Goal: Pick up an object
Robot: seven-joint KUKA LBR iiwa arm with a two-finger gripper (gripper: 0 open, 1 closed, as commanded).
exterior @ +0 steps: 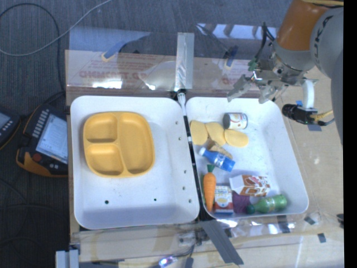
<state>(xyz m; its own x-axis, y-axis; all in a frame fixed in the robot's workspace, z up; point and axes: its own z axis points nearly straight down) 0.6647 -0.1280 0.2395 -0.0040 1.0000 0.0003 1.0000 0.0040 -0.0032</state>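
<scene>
Camera view looked down at a slant on two white bins side by side on the surface. Nearest the lens, along the front wall of the right bin [290, 149], lay a green bottle [269, 204] on its side, its long axis running left to right, beside a small carton [252, 184] with red and white print too small to read and a little juice box [223, 199] whose label was likewise illegible. An orange carrot [209, 188] lay lengthwise front to back against the left wall. Farther in sat a blue bottle [219, 159], tilted on a diagonal, then three pale yellow slices [217, 133], and beyond them a small can [235, 120] on its side with a red-marked label I could not read. The left bin [78, 166] held a yellow divided plate [118, 143].

At the far right edge, the hand [257, 91] hung above the back rim of the right bin, fingers spread wide and nothing between them. The can was the closest object, lying just in front of and slightly left of the hand, its long axis roughly left to right, so I judged a short descent forward would bring the fingers across it. Behind the bins, faded red lettering on a cardboard panel [111, 71] could not be made out
</scene>
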